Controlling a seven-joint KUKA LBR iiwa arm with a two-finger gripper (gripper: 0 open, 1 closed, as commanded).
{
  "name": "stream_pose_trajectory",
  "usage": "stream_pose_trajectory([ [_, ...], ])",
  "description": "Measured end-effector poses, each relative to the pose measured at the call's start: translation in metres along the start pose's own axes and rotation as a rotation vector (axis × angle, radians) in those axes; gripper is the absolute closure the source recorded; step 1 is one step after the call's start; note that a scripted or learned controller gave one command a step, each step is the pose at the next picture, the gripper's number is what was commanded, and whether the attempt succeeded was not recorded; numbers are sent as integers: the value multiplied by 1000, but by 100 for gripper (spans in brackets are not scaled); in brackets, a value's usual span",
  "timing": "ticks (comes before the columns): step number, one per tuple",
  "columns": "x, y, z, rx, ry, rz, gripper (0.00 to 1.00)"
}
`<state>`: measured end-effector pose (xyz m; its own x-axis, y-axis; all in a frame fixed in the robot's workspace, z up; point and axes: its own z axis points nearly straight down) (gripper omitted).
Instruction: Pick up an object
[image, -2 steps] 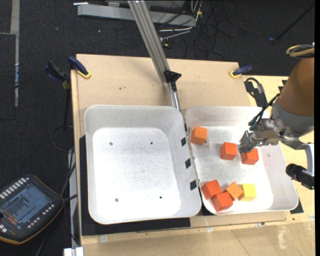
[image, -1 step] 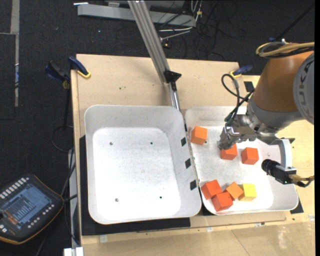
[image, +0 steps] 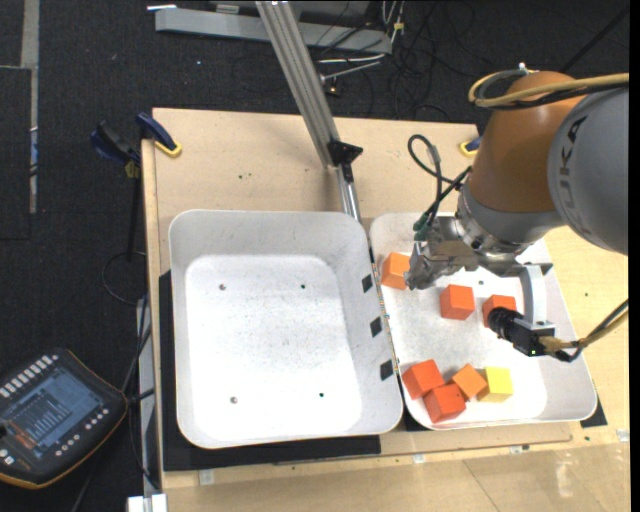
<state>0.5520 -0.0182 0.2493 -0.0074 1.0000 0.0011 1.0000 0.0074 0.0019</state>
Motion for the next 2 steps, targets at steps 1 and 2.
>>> stream_pose_trajectory([
  [1,43,12,0,0,0,0,100],
  [2,88,38,5,0,0,1,100],
])
